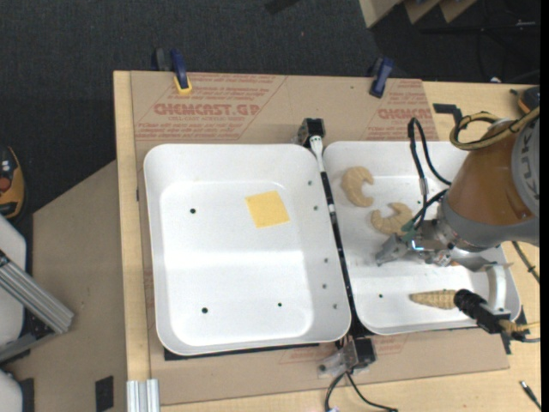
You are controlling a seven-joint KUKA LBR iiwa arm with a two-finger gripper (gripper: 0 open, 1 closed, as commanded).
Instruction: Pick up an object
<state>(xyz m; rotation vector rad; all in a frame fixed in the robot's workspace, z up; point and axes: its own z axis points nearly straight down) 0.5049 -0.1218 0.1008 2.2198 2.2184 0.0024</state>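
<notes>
The approach step is judged in hand. The gripper (pixel 388 252) is seen low in the right bin (pixel 377 312); finger state cannot be told. 1 croissant piece (pixel 391 219) lies just above it; descent and closing are called for.

Left bin (pixel 171 230): open floor around the yellow square (pixel 268 209).
Right bin (pixel 377 312): crowded by two croissants (pixel 358 184), cone (pixel 433 298), arm (pixel 485 196).
</notes>
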